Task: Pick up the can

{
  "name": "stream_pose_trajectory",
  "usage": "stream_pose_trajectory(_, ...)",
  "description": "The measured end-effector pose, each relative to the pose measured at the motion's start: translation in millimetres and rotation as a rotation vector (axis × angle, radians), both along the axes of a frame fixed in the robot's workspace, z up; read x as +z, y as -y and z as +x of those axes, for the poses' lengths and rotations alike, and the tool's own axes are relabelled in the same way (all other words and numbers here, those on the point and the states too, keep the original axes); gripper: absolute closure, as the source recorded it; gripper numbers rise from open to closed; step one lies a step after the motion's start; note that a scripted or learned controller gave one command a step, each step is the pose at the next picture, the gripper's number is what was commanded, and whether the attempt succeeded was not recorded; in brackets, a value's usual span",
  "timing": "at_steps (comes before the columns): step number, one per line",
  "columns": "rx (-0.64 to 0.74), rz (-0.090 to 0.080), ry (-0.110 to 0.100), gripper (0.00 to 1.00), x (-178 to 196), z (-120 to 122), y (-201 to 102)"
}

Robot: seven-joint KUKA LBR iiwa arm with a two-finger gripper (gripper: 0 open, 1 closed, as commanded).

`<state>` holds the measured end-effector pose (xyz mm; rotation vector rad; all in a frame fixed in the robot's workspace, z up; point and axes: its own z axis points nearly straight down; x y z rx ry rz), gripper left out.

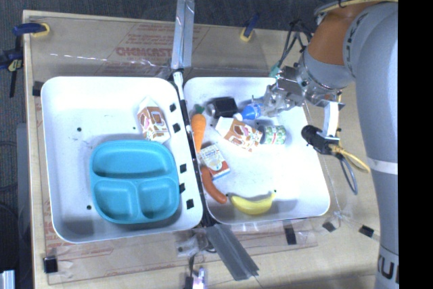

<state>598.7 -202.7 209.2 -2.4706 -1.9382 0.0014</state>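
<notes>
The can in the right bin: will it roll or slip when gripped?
The can lies on its side, so it probably rolls if nudged. Its rounded wall may slip between fingers. The carton touching it might block rolling leftward.

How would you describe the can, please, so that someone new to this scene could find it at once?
Look in the right bin, toward its upper right, just below the end effector. The can lies on its side there, touching the right edge of an orange-and-white carton. It is the small greenish cylinder with a patterned label, unlike the flat cartons and the long carrot nearby.
</notes>
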Motion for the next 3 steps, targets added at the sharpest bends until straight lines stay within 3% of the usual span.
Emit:
stream_pose_trajectory(1, -0.057, 0.001, -0.005, 0.00, -31.4, 4.3, -26.8)
stream_pose_trajectory(2, -0.125, 0.000, -0.005, 0.00, -59.7, -59.6, -1.8)
stream_pose_trajectory(3, -0.289, 0.002, -0.006, 0.00, -102.3, -52.1, -12.9)
